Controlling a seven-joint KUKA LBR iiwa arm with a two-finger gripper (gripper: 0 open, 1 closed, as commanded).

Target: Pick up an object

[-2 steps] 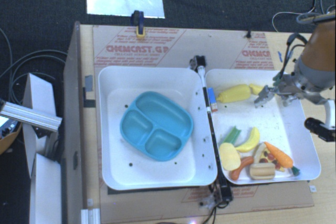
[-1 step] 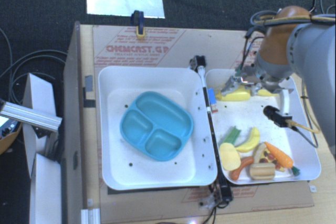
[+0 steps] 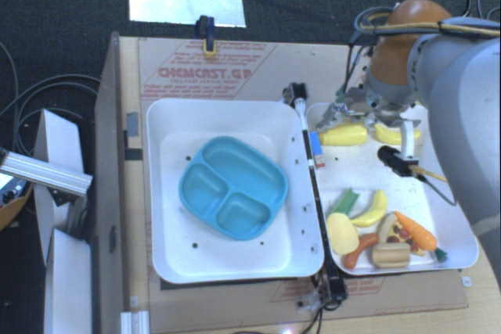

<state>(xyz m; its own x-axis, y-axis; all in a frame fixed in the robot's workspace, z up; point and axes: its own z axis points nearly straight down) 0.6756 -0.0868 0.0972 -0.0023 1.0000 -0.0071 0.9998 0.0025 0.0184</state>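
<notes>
My bins [image 3: 168, 192]: smooth white plastic, faint sheen. Blue divided plate [image 3: 232, 186]: glossy plastic. Toy food [image 3: 383, 231]: shiny moulded plastic. Surface [image 3: 235, 66]: matt brown cardboard, red print. My arm [image 3: 462, 90]: smooth grey casing, glossy orange band.

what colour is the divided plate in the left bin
Light blue, seen plainly in the camera view: the divided plate.

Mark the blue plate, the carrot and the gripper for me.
blue plate [image 3: 232, 185]: camera view, on the ridge between its compartments.
carrot [image 3: 416, 229]: camera view, middle of the orange body.
gripper [image 3: 354, 115]: camera view, between its fingertips over the right bin.
</notes>
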